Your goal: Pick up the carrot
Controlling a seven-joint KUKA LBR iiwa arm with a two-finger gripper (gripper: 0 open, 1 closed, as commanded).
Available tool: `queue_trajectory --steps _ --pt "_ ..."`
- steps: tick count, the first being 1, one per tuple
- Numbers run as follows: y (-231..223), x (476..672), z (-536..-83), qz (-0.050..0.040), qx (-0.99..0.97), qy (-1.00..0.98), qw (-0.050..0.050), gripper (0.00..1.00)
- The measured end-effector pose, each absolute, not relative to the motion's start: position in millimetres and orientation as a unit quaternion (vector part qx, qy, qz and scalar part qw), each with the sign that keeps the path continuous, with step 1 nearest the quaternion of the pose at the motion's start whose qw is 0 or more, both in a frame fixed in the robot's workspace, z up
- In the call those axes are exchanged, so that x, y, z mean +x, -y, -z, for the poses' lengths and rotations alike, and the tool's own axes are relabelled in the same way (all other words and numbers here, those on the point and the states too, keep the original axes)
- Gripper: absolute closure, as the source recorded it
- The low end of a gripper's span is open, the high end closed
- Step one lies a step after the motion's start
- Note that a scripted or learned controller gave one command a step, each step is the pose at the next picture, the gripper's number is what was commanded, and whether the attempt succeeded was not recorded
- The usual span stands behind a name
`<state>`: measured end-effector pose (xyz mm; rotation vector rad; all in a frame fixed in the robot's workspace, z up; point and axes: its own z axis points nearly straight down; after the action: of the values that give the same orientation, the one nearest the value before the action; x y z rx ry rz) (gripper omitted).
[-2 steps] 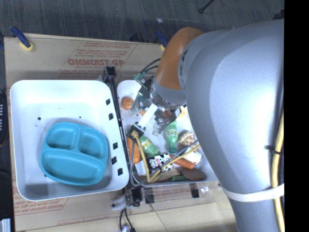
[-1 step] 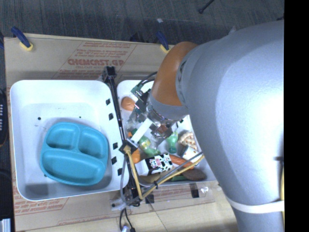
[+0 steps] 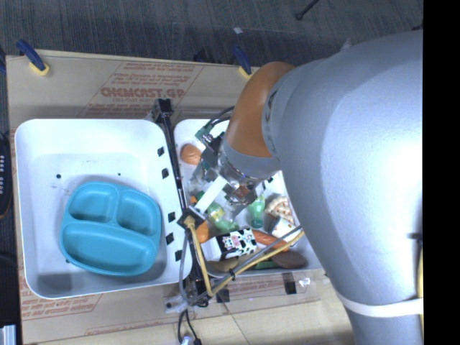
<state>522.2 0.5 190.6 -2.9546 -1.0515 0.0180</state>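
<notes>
The carrot [image 3: 272, 240], a slim orange piece, lies near the front of the right bin [image 3: 188, 131] among other small items. My gripper [image 3: 231, 192] hangs low over the middle of that bin, a little behind and to the left of the carrot. The grey arm and its orange band hide most of the bin's right side. I see nothing held in the gripper.
The left bin [image 3: 43, 142] holds a blue sectioned plate [image 3: 111, 228]. In the right bin are an orange-brown ball [image 3: 190, 153] at the back left, a black-and-white patterned block [image 3: 237, 243], green pieces [image 3: 255, 210], another orange piece [image 3: 203, 231] and a brown item [image 3: 287, 259].
</notes>
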Motion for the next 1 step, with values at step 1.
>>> queue_trajectory --steps 1 --pt "-49.0 528.4 -190.7 -0.0049 -0.954 0.300 0.001 0.00"
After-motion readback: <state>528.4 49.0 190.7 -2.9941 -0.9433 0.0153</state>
